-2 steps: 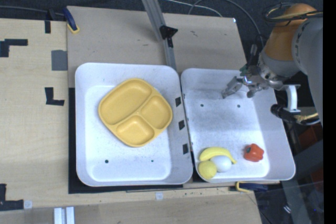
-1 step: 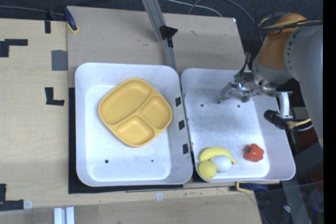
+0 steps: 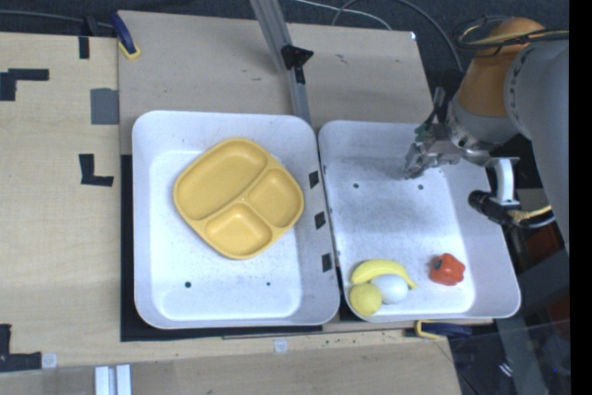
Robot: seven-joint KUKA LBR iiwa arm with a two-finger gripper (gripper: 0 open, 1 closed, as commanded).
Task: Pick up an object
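In the right bin (image 3: 370, 199), near its front edge, lie a yellow banana (image 3: 381, 270), a yellow lemon (image 3: 365, 299), a white egg (image 3: 395, 290) and a red pepper (image 3: 447, 269). The banana, lemon and egg touch one another; the pepper sits apart to their right. My gripper (image 3: 415, 166) hangs over the far right part of this bin, well away from all of them, with nothing seen between its fingers. The left bin (image 3: 153, 227) holds a yellow divided plate (image 3: 238, 197).
A grey metal pole (image 3: 273, 14) slants across the bench behind the bins, ending at a black clamp (image 3: 296, 56). Thin cables (image 3: 370, 9) loop beyond the right bin. The arm's orange band (image 3: 490, 74) stands at the right edge.
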